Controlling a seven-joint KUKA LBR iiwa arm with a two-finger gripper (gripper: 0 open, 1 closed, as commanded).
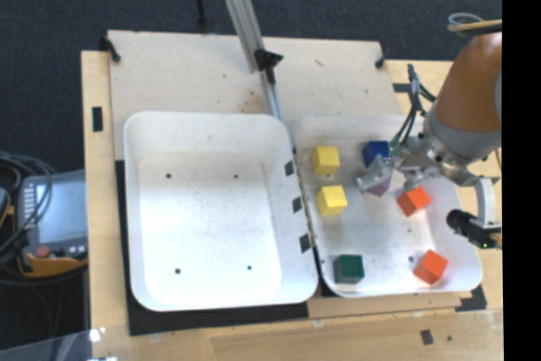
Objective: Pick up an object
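Note:
In the right bin (372,287), my gripper (374,178) hangs low near the middle, at the end of the grey and orange arm reaching in from the right. A small purple block (382,185) sits right at the gripper's tip, partly hidden by it. I cannot see whether it is held. A blue cube (375,152) lies just behind the gripper and an orange cube (413,201) just to its right. Left of the gripper are two yellow cubes (326,159) (332,199).
A green cube (348,268) and a second orange cube (431,266) lie near the right bin's front wall. The left bin (135,182) stands beside it. A slanted metal rail (241,4) rises behind the bins.

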